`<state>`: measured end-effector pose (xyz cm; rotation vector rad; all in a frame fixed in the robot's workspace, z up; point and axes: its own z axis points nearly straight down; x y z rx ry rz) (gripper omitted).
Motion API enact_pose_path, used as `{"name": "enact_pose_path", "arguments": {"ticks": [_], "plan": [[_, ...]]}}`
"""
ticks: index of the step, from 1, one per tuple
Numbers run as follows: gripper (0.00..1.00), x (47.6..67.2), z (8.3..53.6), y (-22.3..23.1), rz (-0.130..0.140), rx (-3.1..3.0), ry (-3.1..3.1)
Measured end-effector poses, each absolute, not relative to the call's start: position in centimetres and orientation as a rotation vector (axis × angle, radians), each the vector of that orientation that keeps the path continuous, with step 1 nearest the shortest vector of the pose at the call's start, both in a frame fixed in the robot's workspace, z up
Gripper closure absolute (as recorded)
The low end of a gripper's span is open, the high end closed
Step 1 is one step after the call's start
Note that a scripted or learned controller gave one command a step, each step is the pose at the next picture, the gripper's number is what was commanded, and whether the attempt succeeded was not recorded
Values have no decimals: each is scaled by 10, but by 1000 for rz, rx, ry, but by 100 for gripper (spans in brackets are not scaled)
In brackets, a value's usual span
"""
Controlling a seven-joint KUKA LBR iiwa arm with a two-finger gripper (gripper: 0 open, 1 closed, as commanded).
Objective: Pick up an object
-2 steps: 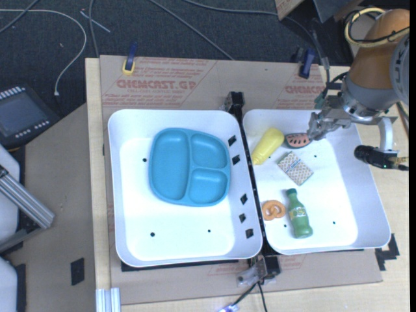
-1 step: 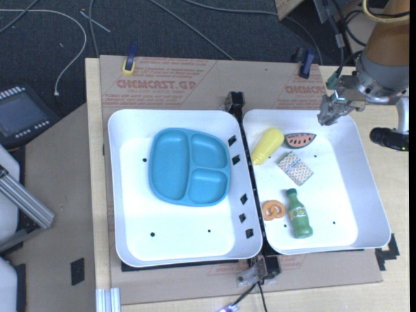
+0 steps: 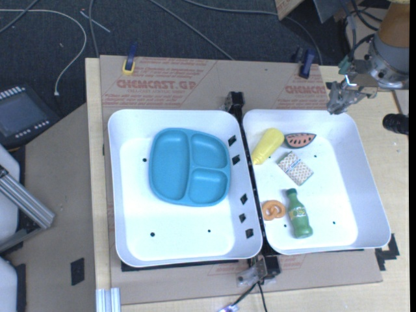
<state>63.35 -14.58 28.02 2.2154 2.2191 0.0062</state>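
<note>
Two white bins side by side on the tabletop (image 3: 195, 77), which is covered by a brown cardboard sheet with red print.

Left bin (image 3: 130, 226): a blue divided plate (image 3: 190, 166) with three compartments, lying flat in the upper middle of the bin.

Right bin (image 3: 351, 194) holds five small things, all in its left half:
- yellow bottle (image 3: 267, 145), lying tilted, near the upper left corner, close to the wall between the bins
- watermelon slice (image 3: 300, 140), just right of the yellow bottle
- checkered packet (image 3: 295, 168), below the slice, lying flat and turned at an angle
- pretzel (image 3: 273, 209), low at the left, near the wall between the bins
- green bottle (image 3: 298, 214), lying down just beside the pretzel on its right, cap pointing up-screen

Claw (image 3: 337, 104) sits over the upper right corner of the right bin, at its rim, well apart from all five things. Nothing between its fingers. Whether the fingers are spread or pressed together: cannot tell, too small and dark. The grey arm with orange band enters from the top right.

Blue clamps (image 3: 130, 61) at the cardboard's upper edge; cables on the dark floor above.
</note>
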Motion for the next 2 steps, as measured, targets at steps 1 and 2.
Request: {"name": "enact_pose_path", "arguments": {"ticks": [1, 2], "plan": [[100, 624, 262, -94, -1, 2219, 2230], [100, 614, 263, -39, 0, 2218, 2230]]}}
